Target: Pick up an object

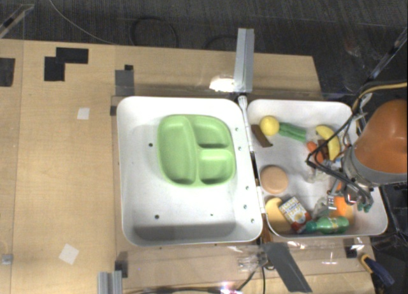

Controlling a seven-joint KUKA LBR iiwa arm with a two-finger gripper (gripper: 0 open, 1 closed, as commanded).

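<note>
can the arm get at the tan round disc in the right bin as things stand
Probably yes. The tan round disc lies flat with its top uncovered near the right bin's left wall, and the gripper hangs over the same bin. The wall beside it might crowd one finger.

left of the smooth white plastic bins (137,178) the bench (57,171) looks like pale matt wood; within them, a glossy green plastic tray (194,149).
</note>
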